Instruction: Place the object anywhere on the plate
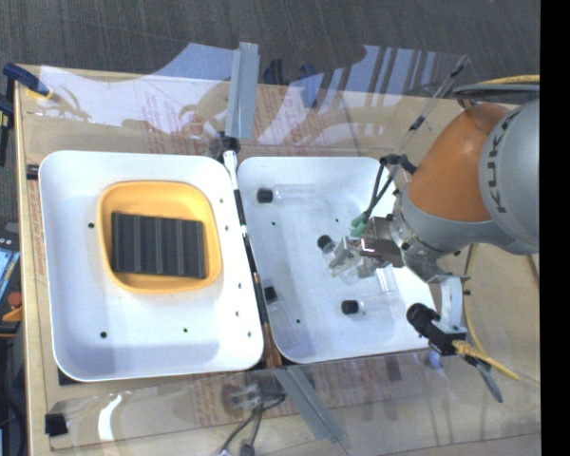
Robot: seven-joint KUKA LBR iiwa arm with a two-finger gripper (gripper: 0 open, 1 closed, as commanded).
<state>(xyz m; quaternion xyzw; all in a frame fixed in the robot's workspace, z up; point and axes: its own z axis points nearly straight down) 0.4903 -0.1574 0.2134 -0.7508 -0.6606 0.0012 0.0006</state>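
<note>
Small dark objects lie in the right bin (304, 345), and which one the task means cannot be settled from this view: one sits near the bin's far left corner (264, 196), one near the middle (325, 243) just left of the pincer, one nearer the front (350, 307), and one against the left wall (270, 294). All are tiny, dark and rounded, well apart from one another. Judging by their size, each would be light and probably hard, apt to roll or skid on the smooth white floor, so a grip would best close across the widest part from straight above. The pincer (347, 257) hangs low over the middle of the right bin, a cluster of shiny metal and clear parts at the end of the grey and orange arm (465, 183) reaching in from the right. Whether it is spread or closed, and whether anything sits between its tips, cannot be told; glare and clutter hide that. The plate (160, 205), a yellow-orange rounded dish with a dark ribbed insert (160, 243) in its centre, rests in the left bin (66, 331), well apart from the pincer. Both bins sit side by side on the tabletop (123, 107).
</note>
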